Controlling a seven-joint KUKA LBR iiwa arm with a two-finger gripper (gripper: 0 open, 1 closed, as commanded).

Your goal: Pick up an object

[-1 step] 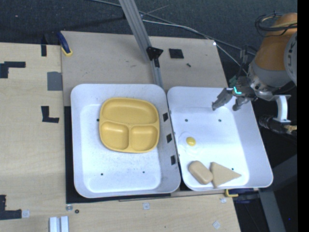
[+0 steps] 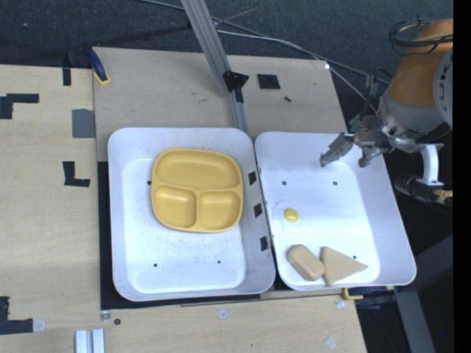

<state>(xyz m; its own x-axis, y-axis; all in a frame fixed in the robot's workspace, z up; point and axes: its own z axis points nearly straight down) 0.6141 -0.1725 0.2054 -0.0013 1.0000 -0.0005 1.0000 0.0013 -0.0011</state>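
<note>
In the right bin lie a small yellow ball, a tan rounded loaf-like piece and a tan wedge beside it at the near edge. My gripper hangs over the far right part of this bin, open, its two dark fingers spread apart with nothing between them. It is well apart from all three objects. A yellow compartment plate rests in the left bin.
A grey metal pole slants down from the top to the divide between the bins. Black clips sit along the bins' shared rim. Cables run across the dark floor behind the bench.
</note>
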